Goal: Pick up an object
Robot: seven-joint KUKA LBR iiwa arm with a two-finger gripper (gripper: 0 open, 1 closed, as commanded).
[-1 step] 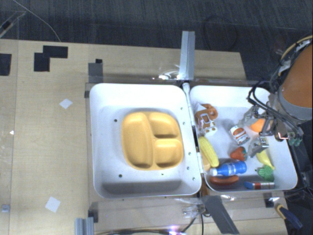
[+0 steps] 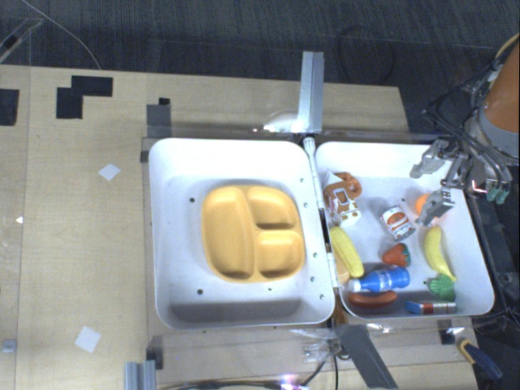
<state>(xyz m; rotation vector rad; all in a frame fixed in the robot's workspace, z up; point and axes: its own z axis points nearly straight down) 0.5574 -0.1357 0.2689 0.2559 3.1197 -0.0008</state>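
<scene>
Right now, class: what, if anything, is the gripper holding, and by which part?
Nothing is held. The gripper hangs open over the right bin, beside the banana, with no object between its fingers.

No writing, number or brand can be read anywhere. The small can and the small carton in the right bin carry printed colour patches, and the blue bottle has a white band, all too blurred to make out.
</scene>
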